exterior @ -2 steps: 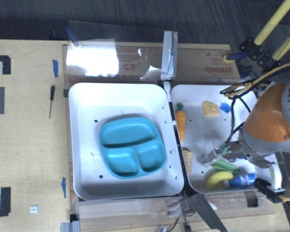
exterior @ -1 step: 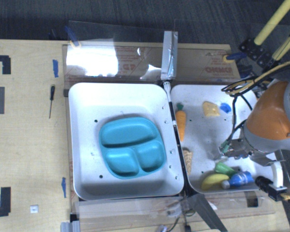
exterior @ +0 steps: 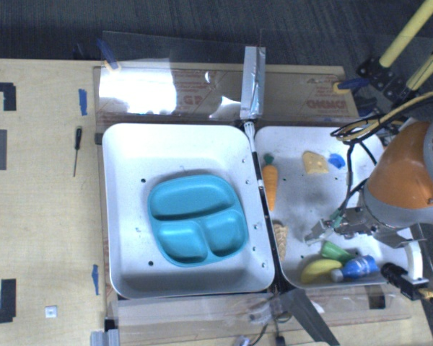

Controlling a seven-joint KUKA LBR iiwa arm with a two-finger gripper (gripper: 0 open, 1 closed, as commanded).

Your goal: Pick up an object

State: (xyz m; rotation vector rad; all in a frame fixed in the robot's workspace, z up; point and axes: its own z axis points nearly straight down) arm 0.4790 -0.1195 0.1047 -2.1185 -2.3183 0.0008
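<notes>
The right bin (exterior: 303,193) holds several small objects. An orange carrot (exterior: 269,184) lies along its left wall, with a brown speckled piece (exterior: 279,236) below it. A pale yellow chunk (exterior: 316,163) and a small blue piece (exterior: 337,161) sit near the bin's back. At the front lie a green object (exterior: 335,251), a yellow banana (exterior: 320,269) and a blue-and-white object (exterior: 361,267). My gripper (exterior: 323,229) hangs low over the bin floor, just above the green object and to the right of the brown piece. Nothing is visibly held.
The left bin (exterior: 123,193) holds a blue divided plate (exterior: 197,218). The arm's orange band (exterior: 403,182) covers the right bin's right side. Cables and yellow rods (exterior: 411,27) cross the upper right. A clear sheet (exterior: 173,92) lies behind the bins.
</notes>
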